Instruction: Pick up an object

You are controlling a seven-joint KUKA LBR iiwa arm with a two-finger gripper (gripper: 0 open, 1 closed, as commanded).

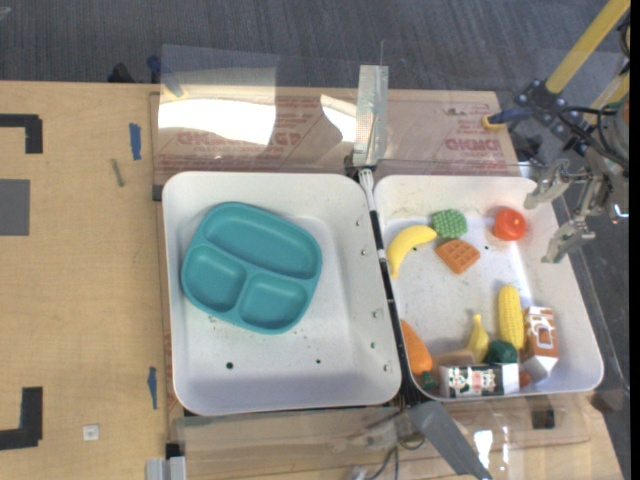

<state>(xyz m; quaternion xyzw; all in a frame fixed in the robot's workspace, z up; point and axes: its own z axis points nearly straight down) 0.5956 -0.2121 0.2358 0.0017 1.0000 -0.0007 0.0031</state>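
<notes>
A pale wood-coloured tabletop point(80, 268) is seen from above at a slant. Two shallow white bins are carried on it side by side, their inner rims touching along the middle: the left bin point(200, 383) and the right bin point(575, 308). Black angled markings point(25, 133) are printed near the tabletop's left edge, and a grey square point(12, 208) is set between them. Small strips of blue tape point(135, 140) are stuck just left of the left bin. Clear plastic sheeting point(300, 128) is laid behind both bins, with glare on it.
</notes>
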